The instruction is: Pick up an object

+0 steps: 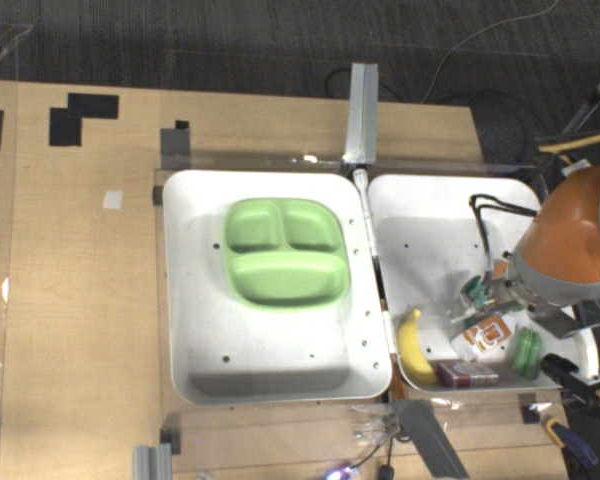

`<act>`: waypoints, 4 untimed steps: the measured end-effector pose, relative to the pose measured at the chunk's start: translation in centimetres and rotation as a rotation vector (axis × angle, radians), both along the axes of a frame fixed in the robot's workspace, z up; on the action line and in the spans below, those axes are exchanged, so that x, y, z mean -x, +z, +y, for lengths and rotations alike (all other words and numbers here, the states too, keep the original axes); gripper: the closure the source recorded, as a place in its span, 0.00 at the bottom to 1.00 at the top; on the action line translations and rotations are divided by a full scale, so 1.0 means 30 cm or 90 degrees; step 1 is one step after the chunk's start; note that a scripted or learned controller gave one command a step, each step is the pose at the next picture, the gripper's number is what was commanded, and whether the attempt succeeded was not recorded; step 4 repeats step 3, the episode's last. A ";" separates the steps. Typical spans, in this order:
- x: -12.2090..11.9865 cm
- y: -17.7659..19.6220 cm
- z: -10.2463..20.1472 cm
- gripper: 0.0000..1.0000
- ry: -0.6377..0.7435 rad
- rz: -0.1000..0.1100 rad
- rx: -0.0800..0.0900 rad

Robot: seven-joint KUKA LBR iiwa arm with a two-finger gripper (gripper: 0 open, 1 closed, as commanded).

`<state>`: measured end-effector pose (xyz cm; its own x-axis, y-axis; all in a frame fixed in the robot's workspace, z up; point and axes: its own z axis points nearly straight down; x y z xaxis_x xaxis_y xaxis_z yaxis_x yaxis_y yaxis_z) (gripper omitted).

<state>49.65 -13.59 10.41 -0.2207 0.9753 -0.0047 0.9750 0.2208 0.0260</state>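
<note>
Counting from my remote station, left to right: two white bins, one green tray, one banana, one dark maroon box, one orange-and-white packet, one green cylinder, one arm with one gripper.

Left bin (195, 268): holds one item, a green divided tray (283, 252) with three compartments, lying flat toward the bin's far half, nothing in its compartments.

Right bin (420, 228): holds four loose items, all bunched in the near right corner. A banana (411, 346) lies along the near left part, beside the divider wall. A dark maroon box (467, 373) lies just right of the banana's near end, against the front wall. An orange-and-white packet (487, 335) sits just behind that box. A green cylinder (526, 352) lies right of the packet.

Arm (578, 243): enters from the right, orange band over the right bin's right side. Gripper (490, 296): low over the cluster, directly behind the packet and close to it; banana lies to its left, cylinder to its near right. I cannot tell how it is set from here, nor whether it touches anything.
</note>
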 end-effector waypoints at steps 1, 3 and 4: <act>0.011 -0.041 -0.056 1.00 0.144 0.005 0.003; -0.095 0.366 0.053 1.00 0.072 0.012 0.002; -0.095 0.366 0.053 1.00 0.072 0.012 0.002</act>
